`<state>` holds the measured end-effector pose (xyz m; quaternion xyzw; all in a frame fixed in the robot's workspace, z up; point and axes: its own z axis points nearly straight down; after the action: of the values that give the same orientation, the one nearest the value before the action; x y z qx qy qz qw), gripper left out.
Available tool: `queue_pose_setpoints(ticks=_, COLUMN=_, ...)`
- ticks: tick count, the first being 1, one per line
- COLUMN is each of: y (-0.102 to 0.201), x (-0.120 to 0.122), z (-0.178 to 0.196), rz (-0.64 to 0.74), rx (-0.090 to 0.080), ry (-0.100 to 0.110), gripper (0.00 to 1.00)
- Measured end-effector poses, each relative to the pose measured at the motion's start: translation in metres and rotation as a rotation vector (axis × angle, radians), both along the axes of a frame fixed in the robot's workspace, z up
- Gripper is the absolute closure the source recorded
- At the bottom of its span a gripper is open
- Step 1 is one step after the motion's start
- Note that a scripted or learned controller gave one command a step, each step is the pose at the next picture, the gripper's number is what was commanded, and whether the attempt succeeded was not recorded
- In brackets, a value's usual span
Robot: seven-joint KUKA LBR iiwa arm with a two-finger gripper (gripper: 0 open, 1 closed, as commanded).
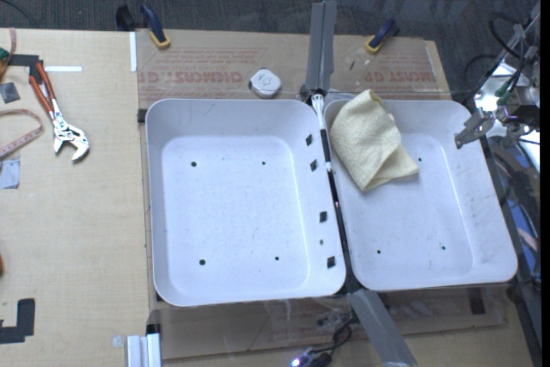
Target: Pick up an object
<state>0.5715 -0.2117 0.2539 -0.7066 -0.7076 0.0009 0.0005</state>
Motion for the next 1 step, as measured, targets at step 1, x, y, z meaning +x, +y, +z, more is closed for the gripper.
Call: queue_pose_setpoints(ticks=1, y=0.0335, x=0.0399, z=-0.1332, rz=-0.081, rx=0.000, ry=0.001, gripper=0.00)
